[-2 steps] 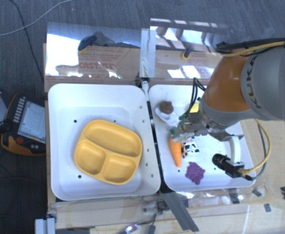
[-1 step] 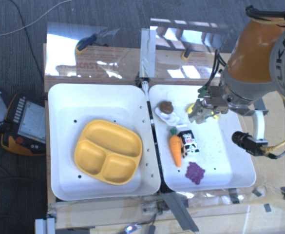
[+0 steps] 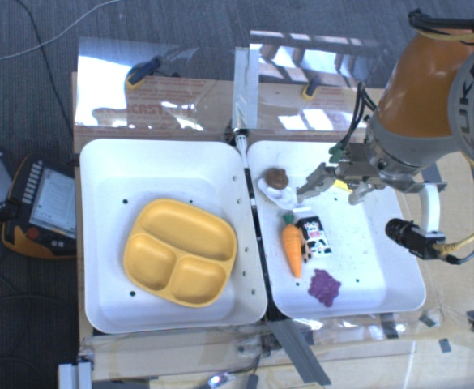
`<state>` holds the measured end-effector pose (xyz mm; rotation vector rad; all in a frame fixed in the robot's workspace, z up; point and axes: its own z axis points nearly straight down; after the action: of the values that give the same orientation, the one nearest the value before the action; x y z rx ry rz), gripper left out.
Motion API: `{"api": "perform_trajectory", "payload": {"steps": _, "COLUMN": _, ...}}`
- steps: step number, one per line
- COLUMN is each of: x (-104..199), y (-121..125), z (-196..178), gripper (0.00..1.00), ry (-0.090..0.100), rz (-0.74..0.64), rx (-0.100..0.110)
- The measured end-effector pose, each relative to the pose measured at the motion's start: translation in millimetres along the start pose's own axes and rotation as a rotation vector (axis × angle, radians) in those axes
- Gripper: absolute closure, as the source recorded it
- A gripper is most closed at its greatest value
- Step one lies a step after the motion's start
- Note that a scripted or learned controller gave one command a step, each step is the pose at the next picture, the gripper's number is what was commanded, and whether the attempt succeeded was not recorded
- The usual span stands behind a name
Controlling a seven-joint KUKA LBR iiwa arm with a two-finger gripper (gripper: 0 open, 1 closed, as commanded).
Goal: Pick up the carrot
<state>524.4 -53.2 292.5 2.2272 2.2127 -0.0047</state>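
An orange carrot (image 3: 292, 250) with a green top lay lengthwise in the right bin (image 3: 382, 294), while the robot's hand (image 3: 311, 186) hovered beyond it, fingers spread, holding nothing.

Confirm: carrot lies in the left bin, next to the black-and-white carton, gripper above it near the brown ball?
Not quite. The camera view shows the carrot in the right bin, not the left; the left bin holds the yellow divided plate. The rest stands: black-and-white carton beside it, gripper above, near the brown ball.
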Motion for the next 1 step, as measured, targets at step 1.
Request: {"api": "perform_trajectory", "payload": {"steps": 1, "x": -10.0, "y": 5.1, "z": 110.0, "gripper": 0.0, "ry": 0.004, "rz": -0.094, "rx": 0.003}}
